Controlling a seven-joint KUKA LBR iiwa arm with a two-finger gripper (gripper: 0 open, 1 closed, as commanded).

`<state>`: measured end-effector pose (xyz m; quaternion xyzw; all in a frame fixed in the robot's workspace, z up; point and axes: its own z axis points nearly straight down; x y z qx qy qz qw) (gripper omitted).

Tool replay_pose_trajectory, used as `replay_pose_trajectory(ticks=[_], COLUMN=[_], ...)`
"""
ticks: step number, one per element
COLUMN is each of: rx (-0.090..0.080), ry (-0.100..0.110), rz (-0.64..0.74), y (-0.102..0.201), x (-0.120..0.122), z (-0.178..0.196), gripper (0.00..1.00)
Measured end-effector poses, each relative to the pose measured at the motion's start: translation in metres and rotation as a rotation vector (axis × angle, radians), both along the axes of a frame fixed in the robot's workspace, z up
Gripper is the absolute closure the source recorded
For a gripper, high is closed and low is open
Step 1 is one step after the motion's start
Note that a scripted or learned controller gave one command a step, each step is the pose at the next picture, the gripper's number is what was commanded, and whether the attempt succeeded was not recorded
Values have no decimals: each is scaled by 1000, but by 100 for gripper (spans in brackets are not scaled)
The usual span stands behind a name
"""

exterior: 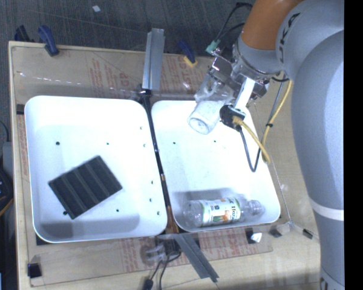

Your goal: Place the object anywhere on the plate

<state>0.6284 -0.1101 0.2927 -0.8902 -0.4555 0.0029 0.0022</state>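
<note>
Two white bins (33, 162); gripper (221, 98) grips clear cup (206, 115) above right bin.

My arm (327, 101) runs off the right edge — my fingertips hide behind the clear cup (206, 115), their spread unreadable.

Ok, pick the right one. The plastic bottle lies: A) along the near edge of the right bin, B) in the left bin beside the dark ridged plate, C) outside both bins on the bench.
A: the plastic bottle lies on its side along the near wall of the right bin, while the dark ridged plate sits in the left bin.
</note>
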Motion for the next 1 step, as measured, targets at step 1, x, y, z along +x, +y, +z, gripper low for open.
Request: replay_pose_trajectory(ticks=[1], rx=[0], ry=[-3], rz=[143], y=[56], x=[12], z=[21], gripper=[100])
